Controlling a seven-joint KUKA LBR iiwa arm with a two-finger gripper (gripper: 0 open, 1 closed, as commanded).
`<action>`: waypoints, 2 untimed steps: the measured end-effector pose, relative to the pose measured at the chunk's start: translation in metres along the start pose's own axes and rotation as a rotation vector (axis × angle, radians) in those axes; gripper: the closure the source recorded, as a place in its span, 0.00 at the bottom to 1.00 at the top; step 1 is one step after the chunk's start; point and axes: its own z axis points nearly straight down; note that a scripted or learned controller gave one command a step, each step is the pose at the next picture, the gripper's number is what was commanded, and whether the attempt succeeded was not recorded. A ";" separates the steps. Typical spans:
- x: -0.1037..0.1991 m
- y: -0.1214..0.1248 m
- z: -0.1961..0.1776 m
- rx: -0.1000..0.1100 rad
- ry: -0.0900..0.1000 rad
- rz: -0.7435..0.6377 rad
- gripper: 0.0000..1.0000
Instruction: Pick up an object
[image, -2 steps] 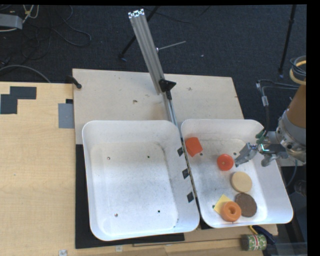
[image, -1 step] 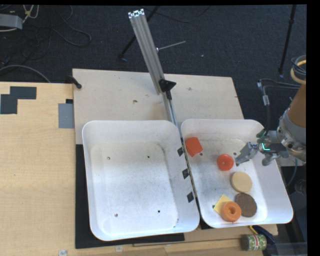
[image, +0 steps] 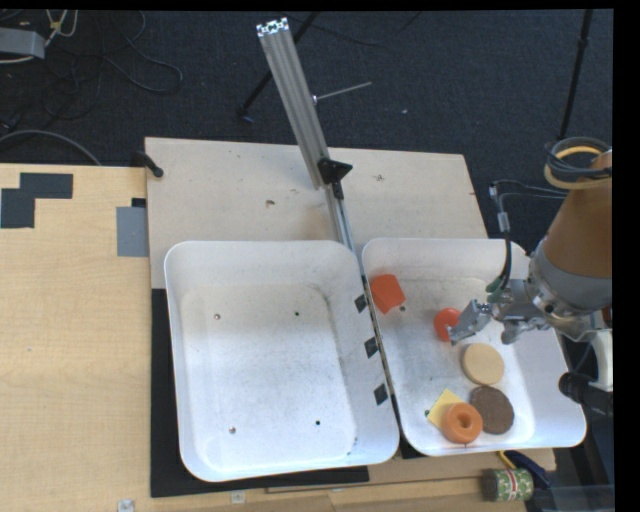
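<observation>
The right bin (image: 430, 243) holds several small objects. An orange cube (image: 387, 292) lies near its left wall. A small red piece (image: 446, 323) sits mid-bin, right at the left tip of my gripper (image: 474, 320); I cannot tell whether they touch. The gripper reaches in from the right, low over the bin. Just below it lies a tan disc (image: 483, 364). Nearer the front are a brown disc (image: 491, 409), an orange ring (image: 461, 424) and a yellow piece (image: 441, 408) partly under the ring.
The left bin (image: 250, 246) stands beside the right one, with black clips (image: 371, 346) along the shared edge. A slanted aluminium bar (image: 300, 110) rises behind the bins. A small green can (image: 510, 485) lies on the bench in front of the right bin.
</observation>
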 end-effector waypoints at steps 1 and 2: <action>0.004 -0.010 0.052 0.000 0.001 0.000 0.00; 0.001 -0.007 0.097 0.000 0.000 0.000 0.00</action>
